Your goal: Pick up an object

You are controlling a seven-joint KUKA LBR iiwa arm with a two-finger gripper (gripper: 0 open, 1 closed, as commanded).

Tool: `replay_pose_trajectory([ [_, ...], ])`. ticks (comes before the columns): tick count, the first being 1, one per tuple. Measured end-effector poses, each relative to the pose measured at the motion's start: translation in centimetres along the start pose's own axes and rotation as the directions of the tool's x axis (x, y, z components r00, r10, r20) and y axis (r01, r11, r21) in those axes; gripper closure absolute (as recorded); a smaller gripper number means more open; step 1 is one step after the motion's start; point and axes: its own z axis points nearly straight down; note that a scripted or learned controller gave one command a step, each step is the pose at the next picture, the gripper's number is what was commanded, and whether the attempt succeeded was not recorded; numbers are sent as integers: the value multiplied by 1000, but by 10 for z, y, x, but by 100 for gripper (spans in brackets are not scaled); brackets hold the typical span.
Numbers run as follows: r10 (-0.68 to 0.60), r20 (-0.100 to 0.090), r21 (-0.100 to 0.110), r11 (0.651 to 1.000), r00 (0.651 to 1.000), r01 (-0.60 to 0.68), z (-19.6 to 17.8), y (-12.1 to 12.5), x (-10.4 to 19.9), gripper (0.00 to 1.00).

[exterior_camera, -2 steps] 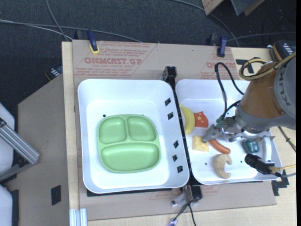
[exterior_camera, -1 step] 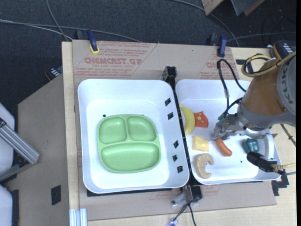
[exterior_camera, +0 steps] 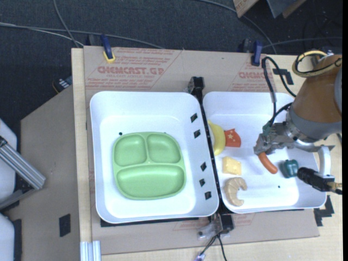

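At the near end of the right bin (exterior_camera: 255, 203) a tan croissant-shaped piece (exterior_camera: 235, 191) is seen, with a pale yellow block (exterior_camera: 232, 166) just beyond it. Farther in, the small orange sausage (exterior_camera: 267, 162) is found directly under the gripper (exterior_camera: 266, 144), its long axis slanting from upper left to lower right toward a teal object (exterior_camera: 289, 168). Whether the claw is spread or pinching cannot be told.

We see a grey arm (exterior_camera: 310, 125) with a broad orange band (exterior_camera: 319, 94), black cables looping over it, and a dark metal gripper (exterior_camera: 266, 145).
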Motion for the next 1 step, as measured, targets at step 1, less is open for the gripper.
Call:
replay_pose_trajectory([
  [1, -3, 0, -3, 1000, 1000, 3, -58, 9, 7, 100],
])
